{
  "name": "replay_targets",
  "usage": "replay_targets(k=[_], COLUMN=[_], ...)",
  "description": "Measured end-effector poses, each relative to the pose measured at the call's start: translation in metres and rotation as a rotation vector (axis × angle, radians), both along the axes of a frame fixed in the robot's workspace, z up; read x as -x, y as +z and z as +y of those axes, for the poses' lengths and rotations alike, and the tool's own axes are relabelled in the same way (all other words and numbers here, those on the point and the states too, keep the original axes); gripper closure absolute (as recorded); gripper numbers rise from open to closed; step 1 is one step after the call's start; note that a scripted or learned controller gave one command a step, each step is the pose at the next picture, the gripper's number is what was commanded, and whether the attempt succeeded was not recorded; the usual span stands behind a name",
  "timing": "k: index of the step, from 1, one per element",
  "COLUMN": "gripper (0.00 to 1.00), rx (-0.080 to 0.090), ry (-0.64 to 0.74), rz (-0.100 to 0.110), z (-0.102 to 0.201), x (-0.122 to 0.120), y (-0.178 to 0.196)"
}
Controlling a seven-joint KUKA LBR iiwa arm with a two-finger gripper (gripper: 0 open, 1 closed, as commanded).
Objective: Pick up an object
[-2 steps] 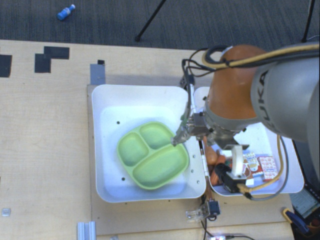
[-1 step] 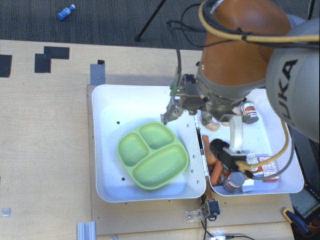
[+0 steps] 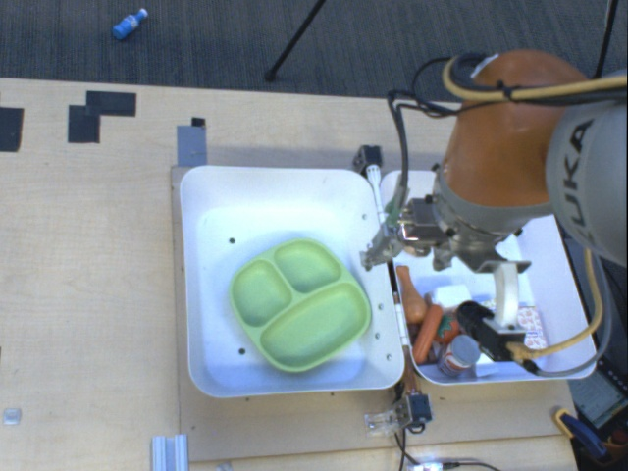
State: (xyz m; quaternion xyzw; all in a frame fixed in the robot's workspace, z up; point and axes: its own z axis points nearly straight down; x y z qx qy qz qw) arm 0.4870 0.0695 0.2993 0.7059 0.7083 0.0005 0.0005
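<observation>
The right bin holds a heap near its front left corner. In it are two orange carrot-like pieces, a small can with a red label, a white card and a pink-patterned packet. My gripper hangs over the left part of this bin, just above the heap, under the orange wrist band. The wrist hides its tips and whatever lies directly beneath. A green divided plate lies alone in the left bin.
The shared wall between the bins runs just left of the gripper. Black tape patches mark the bench at the far left. A blue bottle lies on the carpet beyond the bench.
</observation>
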Motion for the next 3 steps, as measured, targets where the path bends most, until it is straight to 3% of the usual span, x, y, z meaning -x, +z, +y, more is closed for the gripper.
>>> replay_targets(k=[2, 3], gripper=[0.0, 0.0], rx=[-0.001, -0.001], ry=[0.001, 0.001], rz=[0.0, 0.001], z=[0.0, 0.053], x=[0.0, 0.0], y=[0.0, -0.029])
